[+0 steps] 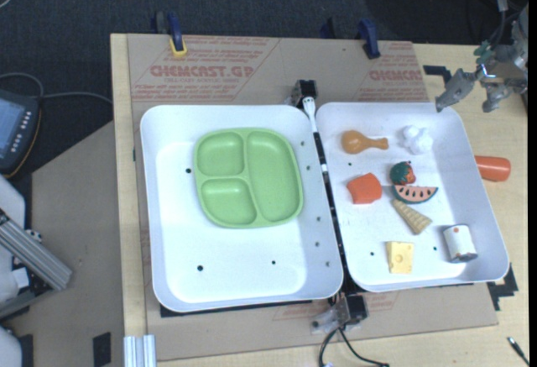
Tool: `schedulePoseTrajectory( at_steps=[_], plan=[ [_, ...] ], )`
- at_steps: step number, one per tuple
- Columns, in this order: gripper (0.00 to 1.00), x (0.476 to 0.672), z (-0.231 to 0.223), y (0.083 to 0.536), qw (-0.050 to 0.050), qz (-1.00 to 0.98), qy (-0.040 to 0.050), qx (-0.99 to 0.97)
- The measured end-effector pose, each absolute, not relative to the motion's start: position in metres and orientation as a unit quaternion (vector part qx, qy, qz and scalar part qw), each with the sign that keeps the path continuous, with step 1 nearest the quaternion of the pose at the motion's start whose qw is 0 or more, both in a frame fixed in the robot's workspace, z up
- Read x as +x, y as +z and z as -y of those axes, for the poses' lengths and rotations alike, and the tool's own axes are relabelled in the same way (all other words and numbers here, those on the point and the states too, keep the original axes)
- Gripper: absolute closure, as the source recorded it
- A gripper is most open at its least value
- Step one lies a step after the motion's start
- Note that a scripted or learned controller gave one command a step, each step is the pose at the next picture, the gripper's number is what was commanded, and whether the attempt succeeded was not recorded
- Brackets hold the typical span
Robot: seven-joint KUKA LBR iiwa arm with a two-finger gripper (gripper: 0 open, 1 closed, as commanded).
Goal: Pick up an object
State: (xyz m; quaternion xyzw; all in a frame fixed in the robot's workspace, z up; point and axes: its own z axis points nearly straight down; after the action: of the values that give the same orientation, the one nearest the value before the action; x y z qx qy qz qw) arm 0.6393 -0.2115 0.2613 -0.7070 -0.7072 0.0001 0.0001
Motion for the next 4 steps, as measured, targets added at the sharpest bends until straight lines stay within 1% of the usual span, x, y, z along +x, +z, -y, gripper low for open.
schedulePoseTrajectory(
  at_steps=[1,2,3,4],
  plan=[
    [0.0,0.645,0.207,0.2,0.002,0.708,0.0013,-0.706],
    [0.0,0.64,0.205,0.138,0.003,0.707,0.0014,-0.707],
    [0.0,0.64,0.204,0.085,0.002,0.708,0.0014,-0.706],
    [1.0,0.64,0.204,0.098,0.002,0.708,0.002,-0.706]
  ],
)
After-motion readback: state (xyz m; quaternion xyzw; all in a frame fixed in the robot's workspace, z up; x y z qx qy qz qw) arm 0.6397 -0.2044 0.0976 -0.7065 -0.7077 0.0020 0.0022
